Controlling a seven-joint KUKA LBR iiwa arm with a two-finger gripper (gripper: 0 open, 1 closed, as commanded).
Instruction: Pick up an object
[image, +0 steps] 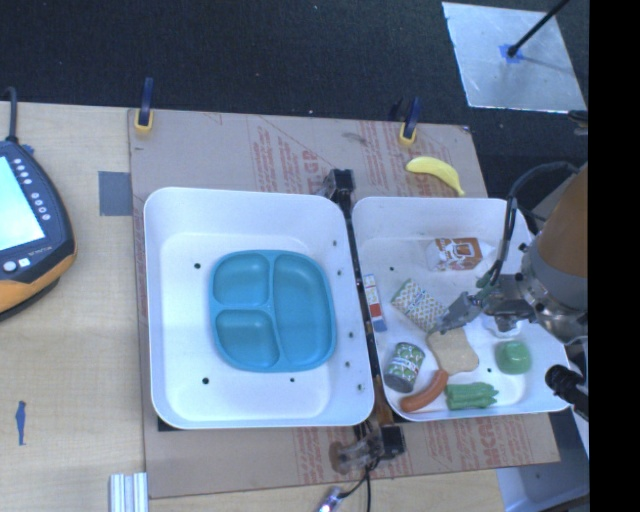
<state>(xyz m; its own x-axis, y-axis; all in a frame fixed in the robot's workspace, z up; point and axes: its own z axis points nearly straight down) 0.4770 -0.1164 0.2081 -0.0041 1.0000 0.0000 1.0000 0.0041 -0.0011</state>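
Hand (462, 312) over right bin (400, 215), open or closed cannot tell, just above bread slice (453, 351)

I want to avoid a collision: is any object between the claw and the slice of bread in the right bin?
Nothing visible stands between them. The claw hangs just above the slice of bread; the patterned packet lies to its left.
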